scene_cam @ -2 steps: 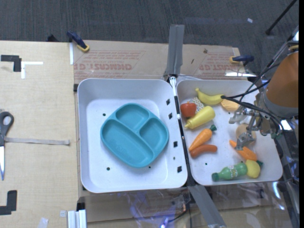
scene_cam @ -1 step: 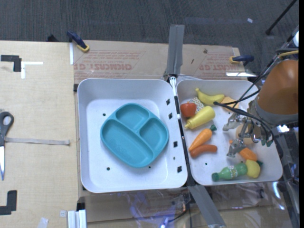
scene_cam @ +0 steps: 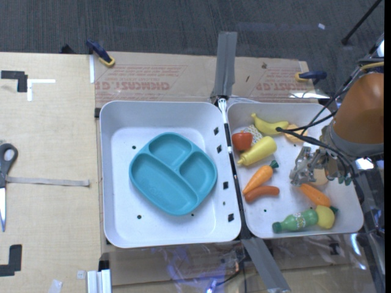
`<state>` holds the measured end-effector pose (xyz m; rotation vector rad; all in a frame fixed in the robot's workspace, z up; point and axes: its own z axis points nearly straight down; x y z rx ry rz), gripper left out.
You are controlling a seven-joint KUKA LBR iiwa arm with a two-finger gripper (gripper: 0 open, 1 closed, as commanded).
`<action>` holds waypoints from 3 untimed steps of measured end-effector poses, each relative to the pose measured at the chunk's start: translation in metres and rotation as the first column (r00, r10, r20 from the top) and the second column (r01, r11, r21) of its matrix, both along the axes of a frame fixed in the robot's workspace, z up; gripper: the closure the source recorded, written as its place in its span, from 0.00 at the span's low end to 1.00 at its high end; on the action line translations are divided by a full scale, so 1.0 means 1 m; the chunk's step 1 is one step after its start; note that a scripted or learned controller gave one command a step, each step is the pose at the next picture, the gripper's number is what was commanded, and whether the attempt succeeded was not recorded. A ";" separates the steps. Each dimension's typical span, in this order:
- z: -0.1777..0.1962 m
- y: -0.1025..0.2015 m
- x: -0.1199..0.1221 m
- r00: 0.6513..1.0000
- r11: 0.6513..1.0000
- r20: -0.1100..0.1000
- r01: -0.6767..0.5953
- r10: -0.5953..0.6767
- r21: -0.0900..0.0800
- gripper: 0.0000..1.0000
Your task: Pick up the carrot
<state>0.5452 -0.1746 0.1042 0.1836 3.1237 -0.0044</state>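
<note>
In the right bin [scene_cam: 342, 227], an orange carrot [scene_cam: 258, 179] with a green top lies tilted, near the bin's left wall. Just below it lies a shorter red-orange sausage-shaped piece [scene_cam: 263, 192]. A second orange carrot-like piece [scene_cam: 314, 195] rests further right. My gripper [scene_cam: 302, 167] hangs over the middle of the right bin, between the two orange pieces, right of the green-topped carrot and just up-left of the other. Nothing shows in its grasp.
The right bin also holds a banana [scene_cam: 269, 126], a yellow corn cob [scene_cam: 256, 151], a red tomato [scene_cam: 242, 140], a green bottle [scene_cam: 295, 222] and a lemon [scene_cam: 325, 217]. A blue divided plate [scene_cam: 173, 173] lies in the left bin [scene_cam: 116, 163]. Cables trail from the wrist.
</note>
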 end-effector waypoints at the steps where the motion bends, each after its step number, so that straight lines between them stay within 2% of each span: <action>1: 0.041 0.075 -0.058 1.000 1.000 -0.010 0.023 -0.023 0.004 1.00; 2: 0.041 0.075 -0.058 1.000 1.000 -0.010 0.023 -0.023 0.004 0.00; 3: -0.012 0.081 -0.030 0.882 0.882 -0.010 0.472 -0.472 0.004 0.00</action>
